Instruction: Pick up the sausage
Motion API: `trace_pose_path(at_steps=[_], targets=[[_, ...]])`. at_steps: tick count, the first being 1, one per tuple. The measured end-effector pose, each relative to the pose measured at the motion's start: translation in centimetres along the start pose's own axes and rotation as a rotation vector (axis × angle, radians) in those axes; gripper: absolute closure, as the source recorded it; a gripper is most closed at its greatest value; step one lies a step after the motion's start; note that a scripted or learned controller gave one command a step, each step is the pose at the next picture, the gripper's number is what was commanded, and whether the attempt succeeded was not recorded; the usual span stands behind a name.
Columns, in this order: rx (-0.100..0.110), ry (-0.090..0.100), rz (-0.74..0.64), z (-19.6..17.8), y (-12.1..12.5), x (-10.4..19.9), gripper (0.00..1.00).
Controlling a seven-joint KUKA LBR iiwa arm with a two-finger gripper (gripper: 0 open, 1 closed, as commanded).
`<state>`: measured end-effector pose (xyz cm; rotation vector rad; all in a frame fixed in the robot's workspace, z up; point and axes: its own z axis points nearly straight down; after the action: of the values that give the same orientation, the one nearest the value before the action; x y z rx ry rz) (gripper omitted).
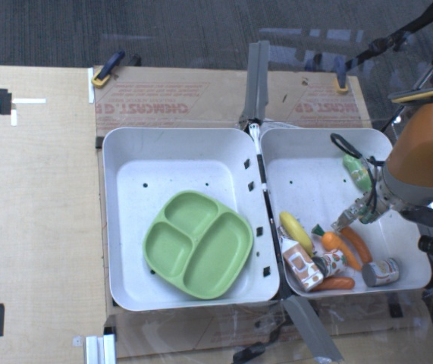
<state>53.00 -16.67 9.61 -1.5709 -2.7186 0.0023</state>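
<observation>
Your hand (352,217) hovers in the right bin (307,154); you cannot tell its state. The sausage (355,245) lies just below it, long axis slanting toward the can (381,272).

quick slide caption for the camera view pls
Gripper hovers over the right bin near the sausage; green plate in the left bin.

I see the sausage (336,283), reddish-orange and lying flat, by the front wall of the right bin (337,144), just beside a carton.
</observation>
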Motion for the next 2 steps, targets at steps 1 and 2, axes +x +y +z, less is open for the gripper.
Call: trace_pose_path(at_steps=[1, 2], targets=[[0.0, 0.0, -0.014, -13.19, 4.23, 5.03, 1.0], [0.001, 0.0, -0.013, -13.14, 4.2, 5.02, 0.0]])
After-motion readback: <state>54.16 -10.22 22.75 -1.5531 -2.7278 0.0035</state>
